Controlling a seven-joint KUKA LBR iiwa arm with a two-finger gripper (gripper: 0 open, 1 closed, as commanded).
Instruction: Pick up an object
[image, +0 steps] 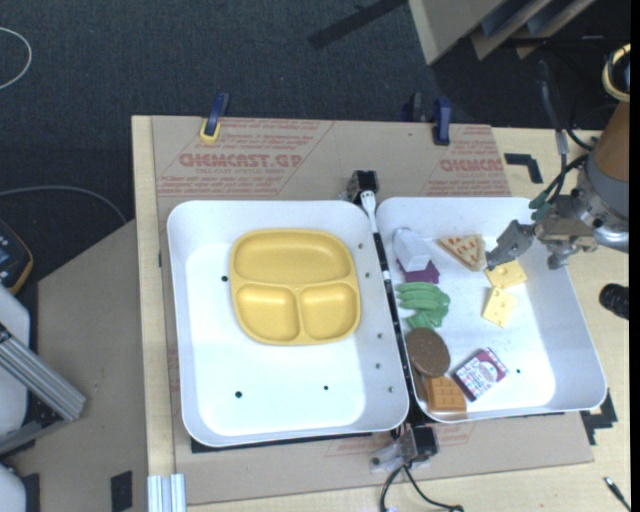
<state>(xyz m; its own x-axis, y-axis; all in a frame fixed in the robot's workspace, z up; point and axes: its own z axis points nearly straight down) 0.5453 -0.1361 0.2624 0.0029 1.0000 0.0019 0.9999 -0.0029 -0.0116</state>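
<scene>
The gripper (520, 245) hangs over the upper right part of the right bin (570, 330), its fingers spread, one tip just above a yellow cheese block (506, 275) but pinching nothing. Nearby lie a second cheese piece (498, 306), a pizza slice (462, 249), green beans (422, 303) and a cookie (428, 351). A yellow divided tray (295, 284) sits in the left bin (200, 330).

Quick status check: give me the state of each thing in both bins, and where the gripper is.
Yellow three-compartment plastic tray: flat in left bin.
Upper yellow cheese wedge: beside the gripper.
Lower yellow cheese slice: lying flat.
Pizza slice: lying flat.
Brown round cookie: flat, overlapping orange cracker.
</scene>
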